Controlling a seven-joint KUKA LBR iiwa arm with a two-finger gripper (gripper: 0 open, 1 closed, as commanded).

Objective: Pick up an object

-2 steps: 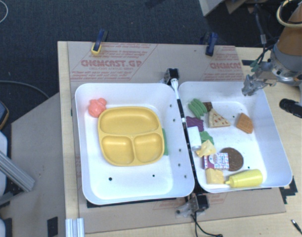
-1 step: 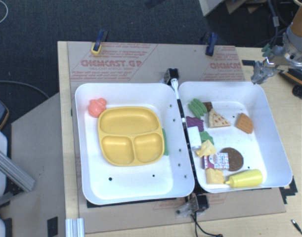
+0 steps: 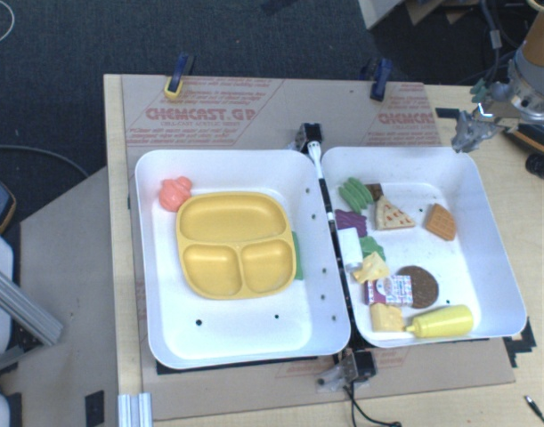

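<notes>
Camera view: two white bins [image 3: 156, 238], one yellow plate [image 3: 236, 243]; end effector [image 3: 472, 132] grip state unclear

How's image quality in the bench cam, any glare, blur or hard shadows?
Camera view: lighting even and soft, with only faint shadows under the yellow divided plate and the food items. No blown-out glare on the white bins. The pincer at the upper right is small and slightly blurred, so its fingers are hard to read. Small toys like the mustard bottle look soft in detail.
</notes>
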